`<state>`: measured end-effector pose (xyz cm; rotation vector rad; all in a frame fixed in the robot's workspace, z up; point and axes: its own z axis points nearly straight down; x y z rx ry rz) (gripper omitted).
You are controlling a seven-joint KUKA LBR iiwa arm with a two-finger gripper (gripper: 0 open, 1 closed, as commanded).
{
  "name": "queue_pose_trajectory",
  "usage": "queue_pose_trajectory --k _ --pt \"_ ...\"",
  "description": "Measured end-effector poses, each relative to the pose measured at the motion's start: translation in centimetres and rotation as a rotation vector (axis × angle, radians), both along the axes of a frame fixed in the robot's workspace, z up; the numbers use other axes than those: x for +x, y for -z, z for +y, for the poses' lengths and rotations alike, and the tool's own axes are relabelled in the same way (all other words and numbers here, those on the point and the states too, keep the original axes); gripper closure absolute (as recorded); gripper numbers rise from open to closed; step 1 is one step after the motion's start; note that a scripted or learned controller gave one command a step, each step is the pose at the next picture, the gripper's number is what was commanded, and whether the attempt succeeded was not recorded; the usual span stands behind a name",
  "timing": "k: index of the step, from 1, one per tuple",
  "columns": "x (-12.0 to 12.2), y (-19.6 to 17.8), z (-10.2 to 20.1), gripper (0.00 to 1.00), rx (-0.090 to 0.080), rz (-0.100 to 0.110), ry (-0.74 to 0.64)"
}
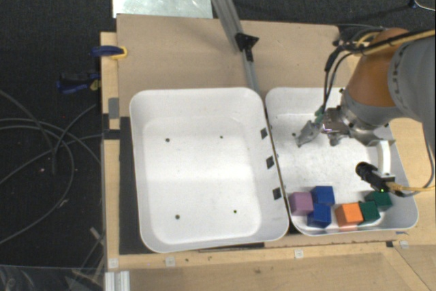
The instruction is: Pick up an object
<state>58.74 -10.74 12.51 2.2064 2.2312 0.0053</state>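
Camera view: two bins (204, 105), five blocks (334, 208), one claw (310, 133).

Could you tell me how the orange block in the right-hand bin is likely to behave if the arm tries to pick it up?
The orange block looks like a small rigid cube, so probably light and unlikely to roll. It sits wedged between the blue block and the green block, which may hinder the grip and probably makes it nudge its neighbours.
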Motion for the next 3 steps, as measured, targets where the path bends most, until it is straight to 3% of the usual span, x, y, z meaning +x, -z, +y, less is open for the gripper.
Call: queue_pose_trajectory --k 1,2,3 --pt "0.9 3.6 -0.5 0.0 0.0 0.005 0.005" --pt "-3.3 3.5 -5.1 0.0 -0.001 0.008 0.015" --pt "-10.1 3.3 -2.1 0.0 -0.001 -0.005 0.013"
